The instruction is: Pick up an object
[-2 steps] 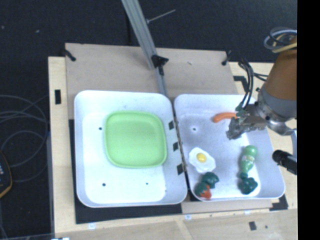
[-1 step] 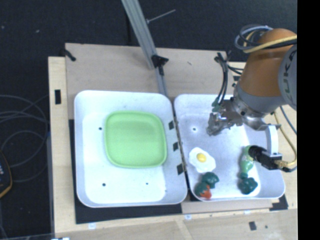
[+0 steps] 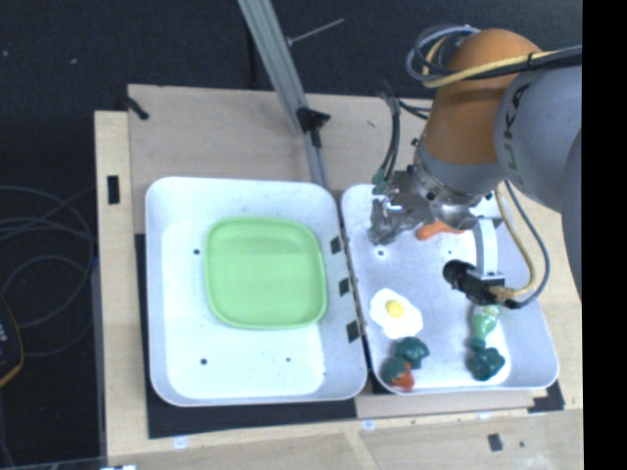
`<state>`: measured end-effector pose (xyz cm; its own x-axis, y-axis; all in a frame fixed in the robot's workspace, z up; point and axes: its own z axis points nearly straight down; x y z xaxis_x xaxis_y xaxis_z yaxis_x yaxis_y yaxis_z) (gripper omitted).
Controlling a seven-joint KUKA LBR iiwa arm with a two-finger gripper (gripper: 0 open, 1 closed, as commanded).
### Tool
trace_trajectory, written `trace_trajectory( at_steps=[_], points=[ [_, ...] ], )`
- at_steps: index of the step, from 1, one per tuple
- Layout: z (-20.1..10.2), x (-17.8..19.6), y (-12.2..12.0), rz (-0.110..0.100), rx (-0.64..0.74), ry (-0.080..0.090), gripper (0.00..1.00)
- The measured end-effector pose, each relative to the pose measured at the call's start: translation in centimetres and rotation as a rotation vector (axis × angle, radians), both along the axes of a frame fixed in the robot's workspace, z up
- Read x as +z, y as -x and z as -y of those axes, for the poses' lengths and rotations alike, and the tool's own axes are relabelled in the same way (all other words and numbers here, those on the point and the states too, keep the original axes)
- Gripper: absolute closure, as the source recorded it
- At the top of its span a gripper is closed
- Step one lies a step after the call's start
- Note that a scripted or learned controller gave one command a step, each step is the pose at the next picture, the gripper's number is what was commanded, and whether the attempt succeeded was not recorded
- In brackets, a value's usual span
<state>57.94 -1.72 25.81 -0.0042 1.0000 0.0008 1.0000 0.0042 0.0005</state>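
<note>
My gripper (image 3: 389, 221) hangs low over the back left part of the right bin (image 3: 436, 262), under the grey and orange arm. An orange toy piece (image 3: 432, 231) lies just to its right, partly hidden by the wrist. Nearer the front, a fried egg toy (image 3: 395, 311) rests on the bin floor. In front of the egg sits a dark green broccoli-like piece (image 3: 409, 352) with a small red bit (image 3: 403, 380) beside it. A light green piece (image 3: 484, 325) and a dark green piece (image 3: 485, 363) lie at the front right.
The left bin (image 3: 176, 360) holds a light green square plate (image 3: 265, 271). A grey metal pole (image 3: 279, 62) slants down from the top to the bins' divide. A black fitting with cables (image 3: 468, 277) hangs from the arm over the right bin.
</note>
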Motion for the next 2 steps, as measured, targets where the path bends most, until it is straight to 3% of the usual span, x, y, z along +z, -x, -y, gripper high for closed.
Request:
trace_trajectory(
  at_steps=[2],
  points=[
    [-8.8, -0.9, -4.1, 0.0, -0.002, 0.0, 1.0]
  ],
)
